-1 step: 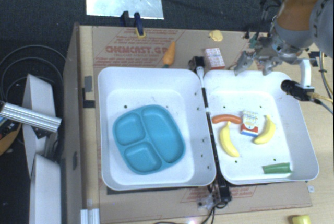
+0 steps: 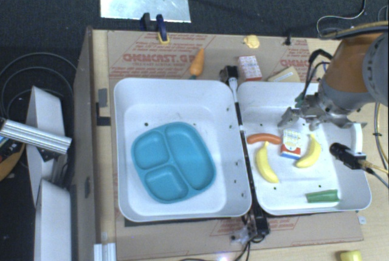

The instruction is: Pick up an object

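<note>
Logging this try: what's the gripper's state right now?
Gripper: over the right bin, just above the small carton; open or closed cannot be told, nothing seen held.

My grey arm with its orange band [image 2: 352, 65] reaches in from the right over the right white bin [image 2: 349, 190], my gripper [image 2: 302, 120] hanging just above a small white carton with red and blue print [image 2: 292, 145]. Beside the carton lie two yellow bananas [image 2: 266, 163] [image 2: 309, 154], an orange-red sausage [image 2: 264, 139] and a green block [image 2: 321, 196]. The left white bin [image 2: 130, 107] holds a blue plastic tray with three compartments [image 2: 173, 160].
</note>
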`<state>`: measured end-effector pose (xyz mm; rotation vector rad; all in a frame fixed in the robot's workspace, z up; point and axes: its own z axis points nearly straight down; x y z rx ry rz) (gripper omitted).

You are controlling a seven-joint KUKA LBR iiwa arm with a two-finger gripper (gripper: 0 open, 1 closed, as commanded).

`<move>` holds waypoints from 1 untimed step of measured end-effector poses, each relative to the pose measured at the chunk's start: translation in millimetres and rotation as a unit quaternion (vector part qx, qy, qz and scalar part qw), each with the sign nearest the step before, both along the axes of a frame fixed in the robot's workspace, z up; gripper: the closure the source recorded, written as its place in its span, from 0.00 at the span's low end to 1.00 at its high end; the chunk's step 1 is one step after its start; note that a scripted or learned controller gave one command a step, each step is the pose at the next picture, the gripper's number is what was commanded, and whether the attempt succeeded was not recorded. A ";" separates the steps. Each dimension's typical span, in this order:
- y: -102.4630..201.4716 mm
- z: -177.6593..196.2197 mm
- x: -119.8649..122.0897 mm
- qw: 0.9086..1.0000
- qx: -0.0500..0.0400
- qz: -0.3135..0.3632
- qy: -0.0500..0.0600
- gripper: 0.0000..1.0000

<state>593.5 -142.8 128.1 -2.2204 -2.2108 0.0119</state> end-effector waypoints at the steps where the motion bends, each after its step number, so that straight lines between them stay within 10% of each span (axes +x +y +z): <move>1: 43.1 20.9 65.8 1.000 -0.001 0.007 -0.010 0.00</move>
